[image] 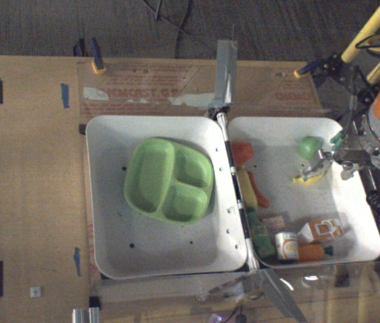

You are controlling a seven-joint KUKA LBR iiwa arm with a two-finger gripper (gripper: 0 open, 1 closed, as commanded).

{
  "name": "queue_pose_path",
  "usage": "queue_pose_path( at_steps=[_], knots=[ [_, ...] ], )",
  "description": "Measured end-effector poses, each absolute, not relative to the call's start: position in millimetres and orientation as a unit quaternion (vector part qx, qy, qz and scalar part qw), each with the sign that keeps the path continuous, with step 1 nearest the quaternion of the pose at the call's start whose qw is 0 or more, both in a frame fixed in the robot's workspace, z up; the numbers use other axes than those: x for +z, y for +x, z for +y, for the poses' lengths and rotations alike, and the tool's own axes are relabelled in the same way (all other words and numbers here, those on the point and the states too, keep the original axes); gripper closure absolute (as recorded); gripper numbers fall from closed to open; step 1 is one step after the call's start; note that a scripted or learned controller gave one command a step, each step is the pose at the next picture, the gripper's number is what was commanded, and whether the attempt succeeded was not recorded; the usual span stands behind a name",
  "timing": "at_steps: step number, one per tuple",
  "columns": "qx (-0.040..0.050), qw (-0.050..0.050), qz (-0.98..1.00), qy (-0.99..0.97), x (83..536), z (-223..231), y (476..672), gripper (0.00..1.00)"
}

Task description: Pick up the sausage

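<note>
Meanwhile, at right of frame, the gripper (329, 159) hovers over the right bin (361, 210), jaw state unclear, sausage (260, 195) untouched lower left.

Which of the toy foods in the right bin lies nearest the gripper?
The yellow piece, just left of the gripper. The green ball sits slightly farther; the rest lie along the bin's left and lower edges.

Two white bins sit on the table (35, 194): the left bin (105, 241) holds one green divided plate (169, 179). The right bin (361, 214), just beside the plate's bin, holds one green ball (309, 147), one yellow piece (309, 175), one carrot (313, 252), one small carton (322, 230) and one can (286, 245). Along its wall nearest the plate lie several more small food pieces, too crowded to count surely.
</note>
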State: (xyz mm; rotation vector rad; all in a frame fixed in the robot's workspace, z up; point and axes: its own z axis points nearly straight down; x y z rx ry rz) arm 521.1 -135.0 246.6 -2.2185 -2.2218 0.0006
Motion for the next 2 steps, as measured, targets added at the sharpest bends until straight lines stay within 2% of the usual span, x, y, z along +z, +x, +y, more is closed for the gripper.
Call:
queue_pose_path(
  at_steps=[1,2],
  knots=[
    [0.0001,0.001,-0.720,-0.694,116,-95,518.2,0.00],
    [-0.0026,-0.004,-0.702,-0.712,89,-95,609.8,0.00]
  ],
)
